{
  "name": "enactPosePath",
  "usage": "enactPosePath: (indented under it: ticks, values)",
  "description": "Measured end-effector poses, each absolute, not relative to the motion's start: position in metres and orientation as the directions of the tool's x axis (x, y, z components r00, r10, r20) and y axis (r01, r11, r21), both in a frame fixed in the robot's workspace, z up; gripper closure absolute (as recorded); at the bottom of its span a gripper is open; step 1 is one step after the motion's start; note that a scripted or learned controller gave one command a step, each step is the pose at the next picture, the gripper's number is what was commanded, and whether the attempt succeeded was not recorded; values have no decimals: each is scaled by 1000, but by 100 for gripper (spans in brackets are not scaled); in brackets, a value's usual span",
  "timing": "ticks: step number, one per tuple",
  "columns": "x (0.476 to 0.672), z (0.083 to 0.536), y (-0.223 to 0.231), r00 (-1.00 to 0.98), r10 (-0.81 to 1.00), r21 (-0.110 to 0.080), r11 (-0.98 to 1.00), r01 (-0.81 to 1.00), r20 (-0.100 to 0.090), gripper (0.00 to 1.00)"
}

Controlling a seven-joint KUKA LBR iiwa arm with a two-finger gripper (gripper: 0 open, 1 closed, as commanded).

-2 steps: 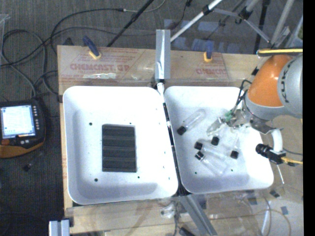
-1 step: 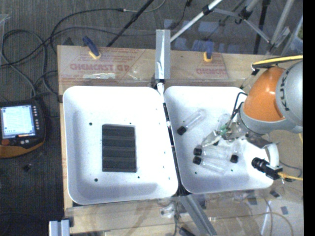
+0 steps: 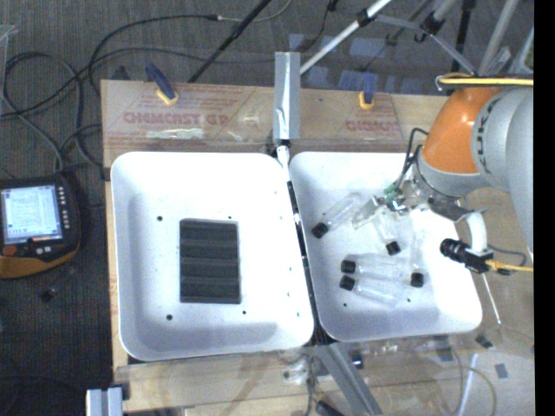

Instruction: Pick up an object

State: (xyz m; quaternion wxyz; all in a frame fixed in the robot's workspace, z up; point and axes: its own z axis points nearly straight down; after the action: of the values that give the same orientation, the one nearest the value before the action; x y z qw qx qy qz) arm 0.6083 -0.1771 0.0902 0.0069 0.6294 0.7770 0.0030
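Observation:
Several clear plastic vials with black caps lie in the right bin [image 3: 451, 315]. One vial [image 3: 340, 214] lies slanted near the bin's middle, its cap toward the lower left. Two more vials [image 3: 375, 273] lie side by side nearer the front, caps to the left. Another black cap [image 3: 393, 247] sits between them and the gripper. My gripper [image 3: 388, 204] hangs low over the upper middle of this bin, right by the clear end of the slanted vial. The orange band [image 3: 455, 137] of the arm is up and to the right. Nothing is visibly held.
A black ribbed rectangular block [image 3: 209, 261] lies flat in the middle of the left bin [image 3: 139, 189]. A metal post [image 3: 286, 102] stands at the back between the bins. A black fitting with a yellow cable [image 3: 464, 256] juts over the right bin's right rim.

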Motion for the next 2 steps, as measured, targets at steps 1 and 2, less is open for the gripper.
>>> enactPosePath:
  ticks: [1, 2]
  values:
    - [609, 101, -176, -207, 978, 16, 207, 978, -5, 100]
    - [668, 191, -149, 40, 999, -2, -40, 999, -3, 100]
